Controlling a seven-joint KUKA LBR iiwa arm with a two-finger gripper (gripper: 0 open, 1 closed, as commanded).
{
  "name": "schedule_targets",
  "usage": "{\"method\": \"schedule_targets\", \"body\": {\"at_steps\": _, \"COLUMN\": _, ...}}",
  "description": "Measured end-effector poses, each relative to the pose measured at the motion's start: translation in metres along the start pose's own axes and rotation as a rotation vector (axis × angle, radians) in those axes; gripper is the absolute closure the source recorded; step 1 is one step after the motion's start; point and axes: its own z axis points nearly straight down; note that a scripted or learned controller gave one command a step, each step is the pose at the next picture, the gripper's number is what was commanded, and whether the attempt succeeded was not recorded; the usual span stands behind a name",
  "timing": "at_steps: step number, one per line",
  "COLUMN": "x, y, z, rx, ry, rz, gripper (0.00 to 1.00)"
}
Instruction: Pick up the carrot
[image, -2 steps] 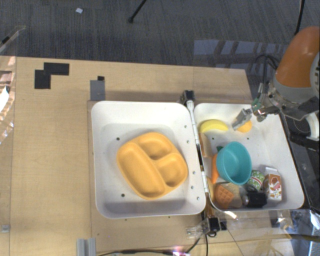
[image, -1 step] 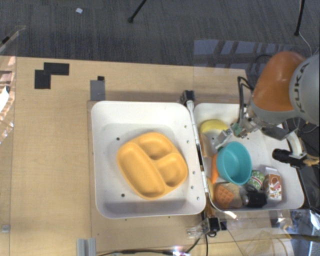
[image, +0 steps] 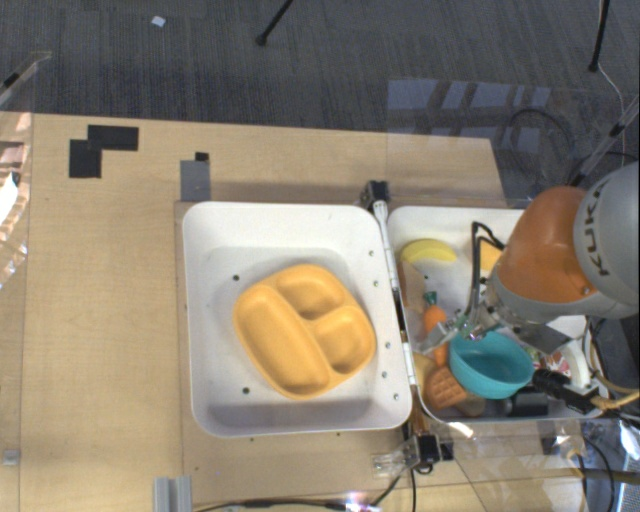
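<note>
Grey KUKA arm (image: 610, 240), black lettering on its casing, broad orange band (image: 545, 255) above wrist, black cable alongside

Wooden bench (image: 100, 330) bearing two white bins (image: 290, 225).

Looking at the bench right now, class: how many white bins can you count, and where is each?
2. One white bin on the left holds a yellow sectioned plate; the other bin sits beside it on the right, partly hidden under the arm.

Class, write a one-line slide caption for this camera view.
Arm over right bin near carrot and bowl; tray in left bin.
</note>
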Motion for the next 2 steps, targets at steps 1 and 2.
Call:
{"method": "schedule_targets", "body": {"at_steps": 1, "x": 0.001, "y": 0.005, "z": -0.012, "rx": -0.01, "ry": 0.0, "rz": -0.006, "gripper": 1.0}}
{"method": "schedule_targets", "body": {"at_steps": 2, "x": 0.076, "y": 0.039, "z": -0.098, "rx": 0.004, "ry": 0.003, "rz": 0.1, "gripper": 1.0}}
